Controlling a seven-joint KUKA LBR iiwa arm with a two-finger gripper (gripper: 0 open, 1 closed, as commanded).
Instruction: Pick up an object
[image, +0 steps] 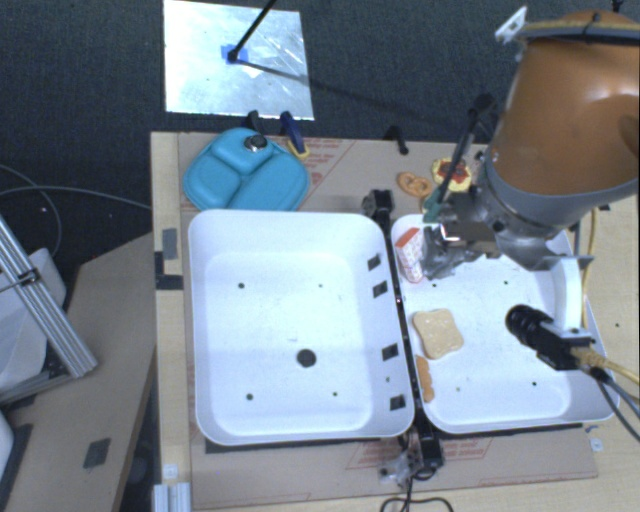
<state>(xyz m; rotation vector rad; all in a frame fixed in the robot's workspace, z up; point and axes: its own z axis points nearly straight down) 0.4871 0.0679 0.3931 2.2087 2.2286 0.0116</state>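
Note:
My gripper (438, 262) hangs low over the far left corner of the right bin (500, 400), under the big orange-banded wrist. Right beside it, on its left, a small white and red carton (407, 252) stands against the bin's left wall; whether they touch is unclear. A slice of toast (437, 332) lies flat in the same bin, nearer the front. A thin orange-brown piece (424, 380) rests by the left wall below the toast. In the left bin (230, 300) sits a small dark disc (306, 358).
A blue lidded container (247, 172) lies behind the left bin. A pretzel-like toy (412, 183) and a red and yellow toy (452, 173) rest on the bench behind the right bin. A silvery sheet (237, 60) lies farther back.

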